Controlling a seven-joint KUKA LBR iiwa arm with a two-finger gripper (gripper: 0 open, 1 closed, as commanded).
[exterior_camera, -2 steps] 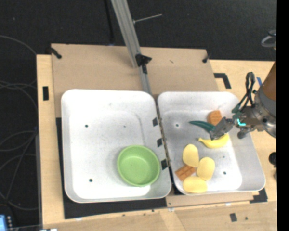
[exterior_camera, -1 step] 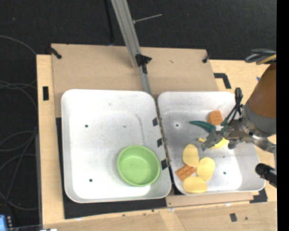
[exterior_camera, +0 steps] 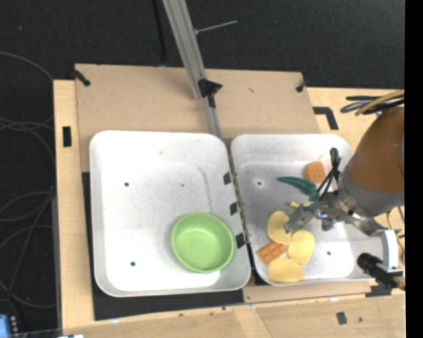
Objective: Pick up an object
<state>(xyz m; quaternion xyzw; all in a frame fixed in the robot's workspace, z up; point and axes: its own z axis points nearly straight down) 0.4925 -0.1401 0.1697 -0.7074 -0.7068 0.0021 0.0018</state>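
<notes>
we look down at a slant on two shallow white bins set side by side on a bench. nearest us, in the left bin (exterior_camera: 127, 189), a green bowl (exterior_camera: 203, 241) sits upright by the front right corner. in the right bin (exterior_camera: 268, 153), along the front, we see a cluster of pale yellow pieces (exterior_camera: 292, 255) touching one another, with a small orange block (exterior_camera: 271, 252) just beside them on the left. above the yellow pieces hangs the gripper (exterior_camera: 296, 220) on the grey and orange arm (exterior_camera: 377, 164) reaching in from the right; we cannot tell how far its pincer is open or whether it has hold of anything. farther back lie a dark green curved piece (exterior_camera: 295, 183) and an orange piece (exterior_camera: 314, 172).
</notes>
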